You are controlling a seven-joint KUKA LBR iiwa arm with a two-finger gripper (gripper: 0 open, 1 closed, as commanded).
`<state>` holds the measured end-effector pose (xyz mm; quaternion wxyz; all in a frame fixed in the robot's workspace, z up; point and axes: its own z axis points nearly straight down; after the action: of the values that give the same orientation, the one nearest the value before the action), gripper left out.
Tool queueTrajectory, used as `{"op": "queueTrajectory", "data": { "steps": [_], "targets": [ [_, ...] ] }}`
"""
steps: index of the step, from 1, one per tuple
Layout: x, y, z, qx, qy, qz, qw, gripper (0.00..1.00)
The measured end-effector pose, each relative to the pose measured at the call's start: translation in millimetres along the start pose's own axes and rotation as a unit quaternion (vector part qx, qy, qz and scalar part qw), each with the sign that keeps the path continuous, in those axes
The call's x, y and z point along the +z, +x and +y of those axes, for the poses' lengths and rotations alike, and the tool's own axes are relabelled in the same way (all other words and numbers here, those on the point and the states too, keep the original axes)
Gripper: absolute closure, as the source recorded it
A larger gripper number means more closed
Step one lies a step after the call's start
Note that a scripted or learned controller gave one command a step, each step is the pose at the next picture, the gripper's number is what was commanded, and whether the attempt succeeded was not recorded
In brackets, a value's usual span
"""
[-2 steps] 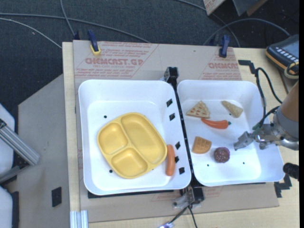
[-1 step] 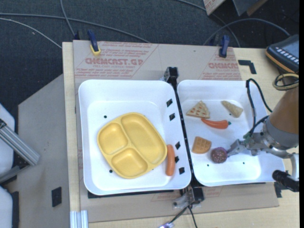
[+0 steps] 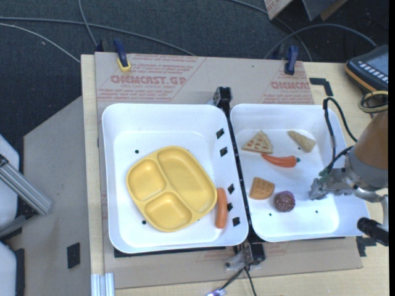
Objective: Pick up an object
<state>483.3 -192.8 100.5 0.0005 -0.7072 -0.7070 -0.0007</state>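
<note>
You see the desk [image 3: 154, 79] carrying two shallow white bins side by side. In the left bin [image 3: 117, 184] a yellow divided tray [image 3: 171, 188] lies near the middle, tilted toward the bin's front, and an orange sausage [image 3: 221, 207] lies lengthwise just beside the tray's right edge, close to the bin's right wall. The right bin [image 3: 296, 227] holds five pieces of toy food: a waffle wedge [image 3: 258, 143] near the back left, a tan bread piece [image 3: 302, 140] near the back right, a red chili pepper [image 3: 279, 160] just in front of those two, an orange square cracker [image 3: 261, 188] toward the front left, and a dark red round piece [image 3: 284, 201] just beside the cracker on its right. The arm comes in over the right bin's right wall, and the jaws [image 3: 321, 189] sit low over the bin's right side, near the dark red round piece but apart from it, with bare bin floor between them. You cannot tell from this angle how wide the jaws stand, and nothing shows between them. Two clamps, a blue and yellow one [image 3: 121, 55] and a blue one [image 3: 291, 59], grip the desk's back edge.
</note>
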Motion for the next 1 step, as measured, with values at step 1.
{"op": "queueTrajectory", "data": {
  "steps": [1],
  "targets": [
    [-45.0,6.3,0.0,-0.001,-0.002,-0.001,1.0000,1.00]
  ]
}}
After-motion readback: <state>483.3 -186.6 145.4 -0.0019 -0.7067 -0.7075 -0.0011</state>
